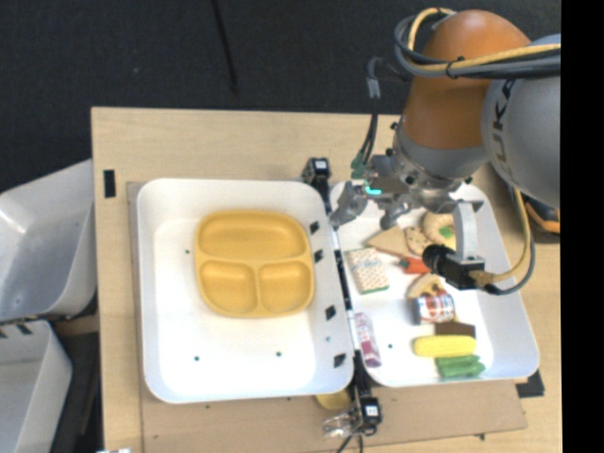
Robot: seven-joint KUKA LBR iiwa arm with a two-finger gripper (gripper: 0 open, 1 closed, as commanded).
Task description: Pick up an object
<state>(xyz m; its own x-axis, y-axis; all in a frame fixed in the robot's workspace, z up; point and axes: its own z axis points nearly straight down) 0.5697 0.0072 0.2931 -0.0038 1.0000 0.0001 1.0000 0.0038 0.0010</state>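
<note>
Partly hidden: right bin [510, 347] clutter under arm [453, 92]; wedge [392, 242] half covered.

A yellow divided tray [255, 260] lies in the left bin [160, 347]. The right bin [510, 343] holds small items: a patterned card [369, 273], a can [433, 306], a corn cob [444, 345] near the front edge. The hand [415, 217] hangs over that bin's rear.
</note>
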